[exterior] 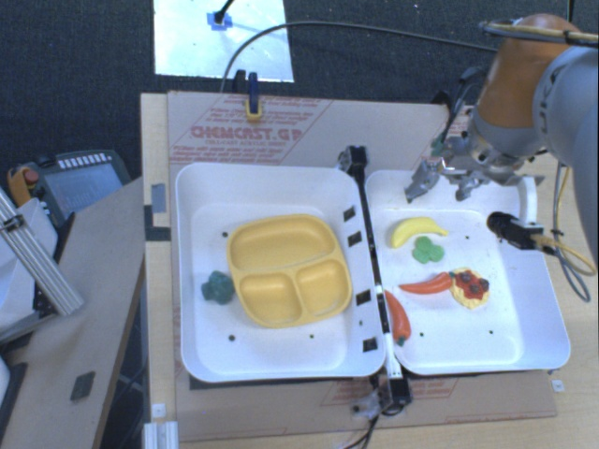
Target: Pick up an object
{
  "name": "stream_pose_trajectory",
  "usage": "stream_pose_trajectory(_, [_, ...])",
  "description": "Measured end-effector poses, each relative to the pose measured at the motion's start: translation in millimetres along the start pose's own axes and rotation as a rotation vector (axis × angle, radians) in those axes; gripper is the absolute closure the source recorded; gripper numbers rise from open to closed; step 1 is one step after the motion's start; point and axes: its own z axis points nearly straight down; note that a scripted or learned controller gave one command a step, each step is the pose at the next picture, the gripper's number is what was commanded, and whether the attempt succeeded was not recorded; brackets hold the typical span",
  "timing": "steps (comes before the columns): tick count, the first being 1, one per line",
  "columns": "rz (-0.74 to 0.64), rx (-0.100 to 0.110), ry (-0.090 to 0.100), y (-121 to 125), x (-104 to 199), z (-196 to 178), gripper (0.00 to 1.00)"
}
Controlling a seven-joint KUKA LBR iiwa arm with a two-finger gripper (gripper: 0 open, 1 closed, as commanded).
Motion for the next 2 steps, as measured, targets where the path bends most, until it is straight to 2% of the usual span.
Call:
stream_pose_trajectory(1, [-0.002,-0.013,-0.002,3,0,-7,0.0])
stream_pose_trajectory(2, [-0.001,-0.009,-0.001,5,-1,34,0.0])
